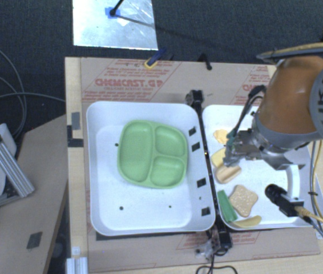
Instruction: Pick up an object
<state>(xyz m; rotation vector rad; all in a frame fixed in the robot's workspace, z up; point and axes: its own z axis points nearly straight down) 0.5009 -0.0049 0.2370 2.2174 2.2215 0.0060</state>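
My gripper [233,151] hangs low over the left side of the right bin [264,116], under the grey and orange arm. Just below it lies a tan bread-like piece [228,173]. A small yellow piece [217,158] sits at the gripper's left edge, partly hidden by it, and another yellow piece [221,136] lies just above. Nearer the front are a speckled brown cracker [243,200], a green strip [226,205] and a yellow banana-like piece [247,222]. Whether anything sits in the gripper is hidden.
The left bin [101,204] holds a green divided plate [153,153] at its middle. A black-clipped wall [202,153] divides the two bins. The arm's bulk covers the right bin's far right part.
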